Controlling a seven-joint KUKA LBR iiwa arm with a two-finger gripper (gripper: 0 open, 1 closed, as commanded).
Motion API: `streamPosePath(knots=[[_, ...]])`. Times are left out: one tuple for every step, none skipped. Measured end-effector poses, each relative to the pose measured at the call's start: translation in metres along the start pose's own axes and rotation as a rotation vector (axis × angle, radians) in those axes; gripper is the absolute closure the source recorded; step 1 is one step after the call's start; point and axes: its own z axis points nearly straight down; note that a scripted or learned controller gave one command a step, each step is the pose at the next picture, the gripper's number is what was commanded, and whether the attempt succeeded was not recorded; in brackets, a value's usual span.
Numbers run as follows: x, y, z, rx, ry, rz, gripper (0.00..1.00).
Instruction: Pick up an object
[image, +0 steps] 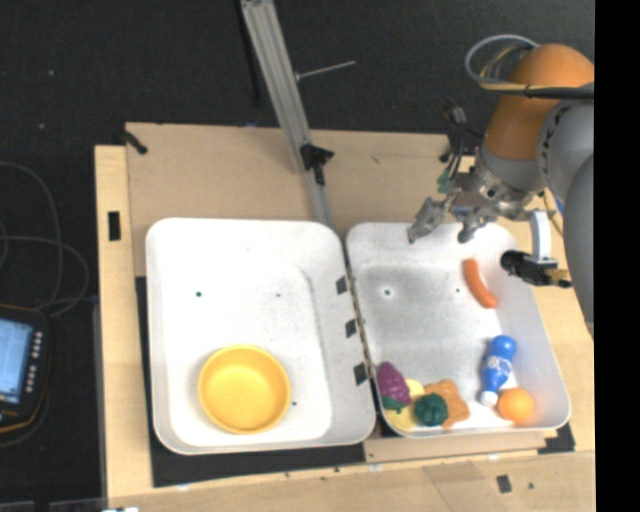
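Flat tan wooden bench top (230, 175): bearing two shallow white plastic bins, sitting side by side and touching along their inner edges. Left white bin (240, 275) lying toward the bench's left half; right white bin (420, 300) occupying the right half. A slanted grey metal pole (290, 110) is crossing over the bench's far edge.

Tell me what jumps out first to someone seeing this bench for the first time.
The round yellow plastic bowl stands alone in the left white bin, near its front. In the right white bin, a cluster of small colourful toys crowds the front edge, with a blue-and-white bottle-shaped toy and an orange ball at the corner. The gripper hangs open over that bin's far edge, holding nothing.
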Motion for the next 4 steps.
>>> streamPosePath(knots=[[0.006,-0.006,0.059,0.003,0.001,-0.001,0.0],[0.005,-0.006,0.084,-0.001,0.0,-0.001,0.0],[0.004,-0.004,0.07,-0.006,-0.003,-0.002,1.0],[0.002,-0.007,0.024,-0.008,0.001,0.004,1.0]])
